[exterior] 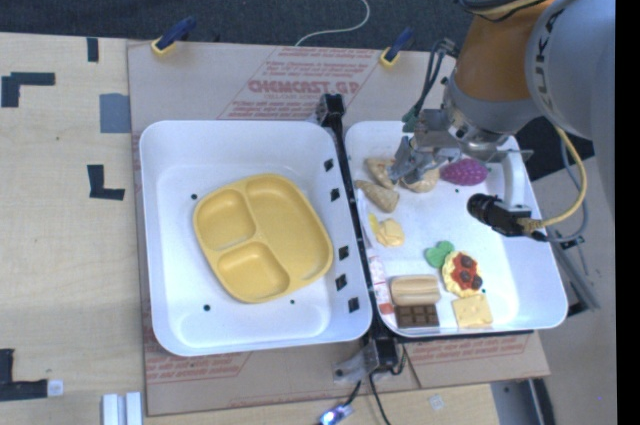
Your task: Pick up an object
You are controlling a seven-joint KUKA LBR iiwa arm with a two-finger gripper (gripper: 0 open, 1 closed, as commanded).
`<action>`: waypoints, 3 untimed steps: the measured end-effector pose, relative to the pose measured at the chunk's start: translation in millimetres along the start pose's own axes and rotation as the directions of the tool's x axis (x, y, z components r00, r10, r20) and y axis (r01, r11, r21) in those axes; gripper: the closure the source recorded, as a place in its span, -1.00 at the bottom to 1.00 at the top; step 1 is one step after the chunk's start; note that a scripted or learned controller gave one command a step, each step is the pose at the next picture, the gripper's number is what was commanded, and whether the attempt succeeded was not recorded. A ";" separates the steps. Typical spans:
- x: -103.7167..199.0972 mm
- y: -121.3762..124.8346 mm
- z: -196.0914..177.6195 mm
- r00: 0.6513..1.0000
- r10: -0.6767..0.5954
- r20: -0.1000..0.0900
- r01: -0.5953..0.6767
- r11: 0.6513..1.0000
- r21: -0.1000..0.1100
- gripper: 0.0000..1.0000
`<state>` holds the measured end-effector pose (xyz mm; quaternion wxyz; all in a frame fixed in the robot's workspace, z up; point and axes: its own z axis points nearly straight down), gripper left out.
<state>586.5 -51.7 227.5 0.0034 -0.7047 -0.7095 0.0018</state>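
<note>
claw low over the far end of the right bin, among the toy foods

the arm (530,33) reaches in from the right, and its claw (412,165) is down at the far left part of the right bin (540,298), right at a cluster of tan, shell-like pieces (380,181); whether its fingers are apart or closed on anything cannot be told from here. a purple piece (464,173) lies just right of the claw. nearer in the same bin lie a pale yellow piece (388,233), a green piece (438,255) touching a pizza slice (464,273), a bread-like block (414,289), a chocolate bar (417,316) and a yellow cheese-like square (472,312). the left bin (170,173) holds a yellow three-compartment tray (262,236). both bins rest on cardboard (290,83) on the surface.
</note>
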 end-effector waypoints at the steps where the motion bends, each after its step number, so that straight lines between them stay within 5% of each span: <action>1: 52.1 5.2 -2.1 1.000 0.000 0.001 0.000 1.000 -0.003 1.00; 2: 106.3 0.3 -5.0 1.000 -0.001 0.001 0.001 1.000 -0.003 1.00; 3: 120.1 1.4 12.7 1.000 0.004 0.004 -0.004 1.000 0.001 1.00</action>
